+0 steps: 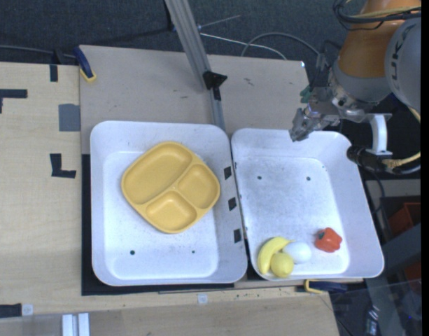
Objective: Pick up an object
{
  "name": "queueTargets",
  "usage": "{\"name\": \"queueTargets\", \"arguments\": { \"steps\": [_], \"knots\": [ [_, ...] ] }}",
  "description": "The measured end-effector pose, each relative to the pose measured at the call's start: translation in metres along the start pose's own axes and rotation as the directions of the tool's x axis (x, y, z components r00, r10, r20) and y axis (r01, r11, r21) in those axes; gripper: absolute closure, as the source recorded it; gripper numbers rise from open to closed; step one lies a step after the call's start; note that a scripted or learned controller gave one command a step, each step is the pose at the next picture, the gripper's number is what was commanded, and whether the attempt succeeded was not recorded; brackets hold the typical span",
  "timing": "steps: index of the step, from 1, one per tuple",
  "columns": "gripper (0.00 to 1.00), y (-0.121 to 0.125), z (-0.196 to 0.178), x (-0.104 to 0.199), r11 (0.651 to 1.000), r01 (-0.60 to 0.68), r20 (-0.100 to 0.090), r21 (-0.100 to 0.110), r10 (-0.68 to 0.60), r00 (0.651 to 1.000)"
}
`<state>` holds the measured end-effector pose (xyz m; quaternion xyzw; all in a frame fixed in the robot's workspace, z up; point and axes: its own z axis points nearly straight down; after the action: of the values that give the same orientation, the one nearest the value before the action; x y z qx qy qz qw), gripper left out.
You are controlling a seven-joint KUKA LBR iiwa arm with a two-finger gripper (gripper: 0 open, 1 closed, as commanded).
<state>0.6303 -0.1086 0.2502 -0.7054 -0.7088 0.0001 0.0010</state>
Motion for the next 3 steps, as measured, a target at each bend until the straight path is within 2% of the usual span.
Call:
{"name": "queueTargets", "arguments": {
  "steps": [1, 2, 3],
  "knots": [
    [1.0, -0.018, -0.004, 0.049, 1.0, 0.002, -0.001, 0.0, -0.002, 1.0],
    [1.0, -0.046, -0.008, 0.095, 1.0, 0.001, -0.001, 0.001, -0.001, 1.0],
    [1.0, -0.071, 0.009, 0.149, 1.0, 0.002, 0.0, 0.003, -0.002, 1.0]
  ]
}}
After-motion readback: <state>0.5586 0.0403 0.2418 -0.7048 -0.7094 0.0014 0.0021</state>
